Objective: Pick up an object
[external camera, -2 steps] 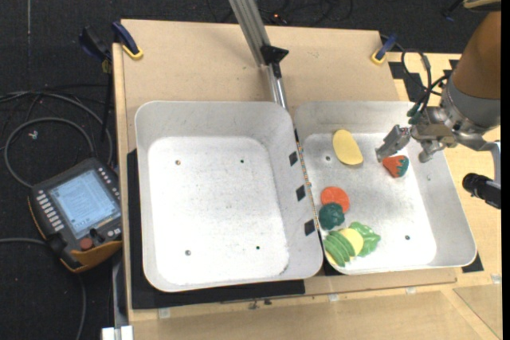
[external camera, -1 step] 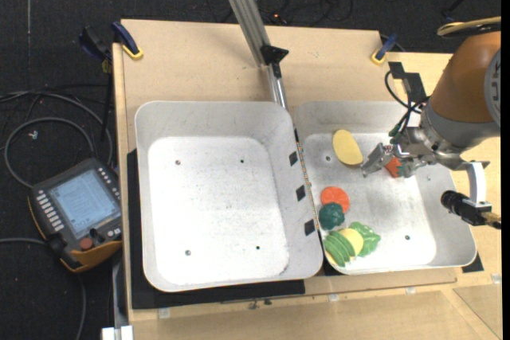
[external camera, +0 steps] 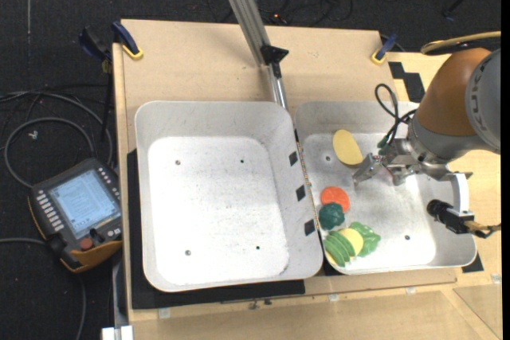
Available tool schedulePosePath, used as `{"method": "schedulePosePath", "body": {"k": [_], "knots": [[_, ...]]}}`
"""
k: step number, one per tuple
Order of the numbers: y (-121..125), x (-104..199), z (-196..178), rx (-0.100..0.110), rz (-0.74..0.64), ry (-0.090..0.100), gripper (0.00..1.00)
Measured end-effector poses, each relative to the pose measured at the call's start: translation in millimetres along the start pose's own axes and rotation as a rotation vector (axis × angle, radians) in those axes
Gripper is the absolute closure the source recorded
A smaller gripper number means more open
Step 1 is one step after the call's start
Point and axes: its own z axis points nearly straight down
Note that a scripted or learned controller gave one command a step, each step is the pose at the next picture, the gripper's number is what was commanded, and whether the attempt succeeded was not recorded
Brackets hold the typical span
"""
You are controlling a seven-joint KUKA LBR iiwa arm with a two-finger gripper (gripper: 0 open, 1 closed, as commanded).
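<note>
The right bin holds a yellow oval piece near its back left. An orange round piece, a dark green piece and a yellow-green piece sit in a row along its left side. My gripper hangs over the middle of the right bin, just right of the yellow oval piece and above the orange one. I see nothing between its fingers. The arm comes in from the right, grey with an orange band.
The left bin lies beside the right one on the wooden bench. A metal pole slants across the back. Blue-yellow clamps sit at the bench corners. A teach pendant lies on the floor at left.
</note>
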Motion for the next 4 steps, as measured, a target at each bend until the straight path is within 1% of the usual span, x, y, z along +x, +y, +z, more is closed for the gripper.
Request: {"method": "schedulePosePath", "body": {"k": [1, 2, 3, 4], "knots": [[2, 0, -14, -0.006, 0.000, -0.001, 1.00], [1, 0, -56, -0.010, -0.003, -0.002, 1.00], [13, 0, -109, -0.011, -0.004, -0.003, 1.00], [14, 0, -162, -0.012, -0.004, -0.003, 1.00]]}}
